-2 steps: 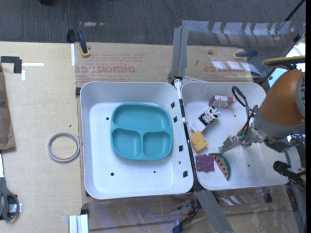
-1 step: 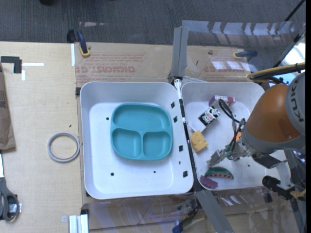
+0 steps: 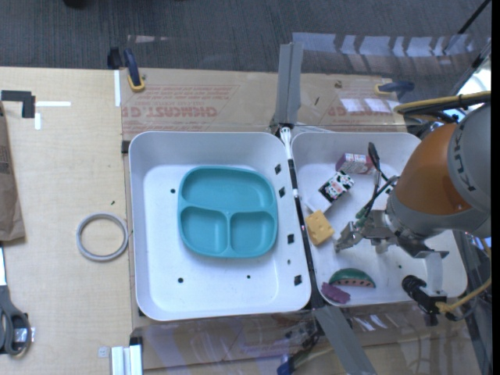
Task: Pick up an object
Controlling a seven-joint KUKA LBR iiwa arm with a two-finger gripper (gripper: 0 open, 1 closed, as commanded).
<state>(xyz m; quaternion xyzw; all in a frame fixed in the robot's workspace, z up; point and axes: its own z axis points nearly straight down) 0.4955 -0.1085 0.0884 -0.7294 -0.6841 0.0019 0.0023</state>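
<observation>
- Grey metal gripper [image 3: 349, 237] hangs low in the right bin [image 3: 437, 151], reaching in from the right.
- Its fingers look spread a little, with nothing between them.
- Just left of it lies a yellow cheese block [image 3: 319, 227], close but apart from the tips.
- Below it sits a watermelon slice [image 3: 352, 277] with a purple piece [image 3: 336, 293] beside it.
- Above are a black-and-white box [image 3: 337, 186] and a small pink box [image 3: 354, 162].
- Far left, the other bin [image 3: 152, 287] holds a teal tray [image 3: 229, 212].
- I think the cheese is the nearest thing to grab.
- To do it well, slide the tips left over the cheese, one on each side, go down, then squeeze.
- It sits near the bin wall, so a finger could bump there.
</observation>
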